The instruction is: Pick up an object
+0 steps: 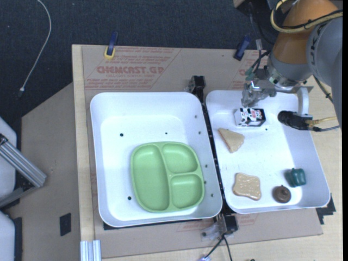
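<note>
1. You found the end effector (252,99) low over the right bin (310,162), at about 12 o'clock in that bin, just above the small black-and-white carton (250,117).
2. You could not tell how it was set; the wrist hid its tips.
3. You would have judged the pick as not yet done: the carton lay on the bin floor, and nothing was seen lifted. The grasp and the lift remained.
4. You counted in the right bin five objects:
   - one black-and-white carton, at 12 o'clock;
   - one tan wedge (232,140), near the centre;
   - one toast-shaped slice (247,186), at 6 o'clock;
   - one brown round piece (281,193), at 5 o'clock;
   - one teal piece (296,176), at 4 o'clock.
5. You counted in the left bin (109,118) one green divided tray (166,175), with three compartments.
6. You counted two bins on the worktop (87,69).
</note>
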Available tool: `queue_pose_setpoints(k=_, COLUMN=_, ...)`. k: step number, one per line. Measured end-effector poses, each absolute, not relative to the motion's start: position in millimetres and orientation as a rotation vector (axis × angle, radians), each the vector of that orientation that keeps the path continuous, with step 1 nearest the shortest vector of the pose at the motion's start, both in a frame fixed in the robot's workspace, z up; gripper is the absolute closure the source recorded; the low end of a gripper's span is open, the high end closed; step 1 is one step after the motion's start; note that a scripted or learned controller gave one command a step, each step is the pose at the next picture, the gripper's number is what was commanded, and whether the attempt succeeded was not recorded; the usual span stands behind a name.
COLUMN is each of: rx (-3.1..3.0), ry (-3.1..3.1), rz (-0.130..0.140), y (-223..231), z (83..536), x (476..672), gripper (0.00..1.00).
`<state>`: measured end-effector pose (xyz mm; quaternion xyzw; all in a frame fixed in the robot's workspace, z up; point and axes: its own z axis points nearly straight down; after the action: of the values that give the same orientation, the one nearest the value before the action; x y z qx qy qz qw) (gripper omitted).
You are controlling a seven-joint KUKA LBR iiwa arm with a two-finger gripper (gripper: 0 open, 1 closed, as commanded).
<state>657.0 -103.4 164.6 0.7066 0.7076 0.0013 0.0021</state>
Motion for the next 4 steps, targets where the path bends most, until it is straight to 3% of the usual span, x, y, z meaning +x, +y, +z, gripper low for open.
queue_pose_setpoints(k=2, rx=2.215, ry=2.218, rz=0.007, y=-93, z=269, x=660.9, gripper=1.00)
queue_pose_setpoints(k=3, rx=2.220, ry=2.227, rz=-0.002, y=-42, z=251, x=661.9, gripper=1.00)
queue_pose_setpoints(k=4, rx=2.218, ry=2.230, rz=-0.001, y=15, z=249, x=647.1, gripper=1.00)
